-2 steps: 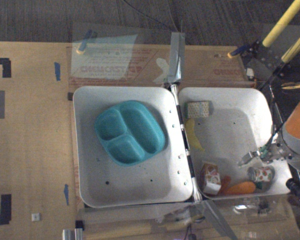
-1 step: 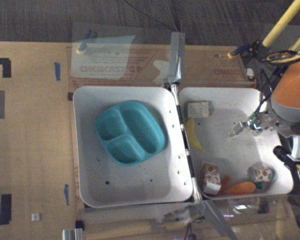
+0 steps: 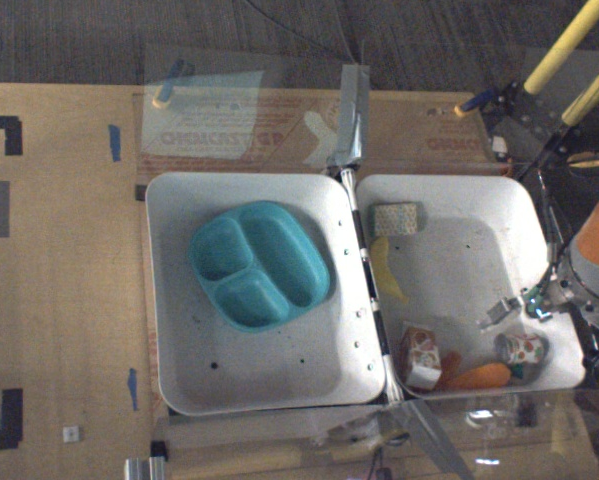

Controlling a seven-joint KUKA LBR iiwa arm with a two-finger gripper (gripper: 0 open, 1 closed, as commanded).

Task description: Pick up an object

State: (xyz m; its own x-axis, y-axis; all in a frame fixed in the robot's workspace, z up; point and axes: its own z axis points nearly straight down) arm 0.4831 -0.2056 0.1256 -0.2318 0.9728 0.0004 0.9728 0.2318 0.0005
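Observation:
The right bin [image 3: 479, 218] holds several small objects. A pale sponge [image 3: 396, 219] lies at its back left, and a yellow banana [image 3: 385, 268] rests along the left wall. At the front sit a small red and white carton [image 3: 421, 355], an orange carrot [image 3: 476, 376] and a patterned cup [image 3: 522, 348]. My gripper [image 3: 519, 308] hangs at the right side of this bin, just behind the cup and apart from it. I see nothing held in it.
The left bin [image 3: 169, 268] carries a teal divided plate [image 3: 260, 265]. A metal divider [image 3: 364, 298] runs between the two bins. The arm [image 3: 591, 258] enters over the right bin's right wall. Yellow poles [image 3: 569, 33] stand at the back right.

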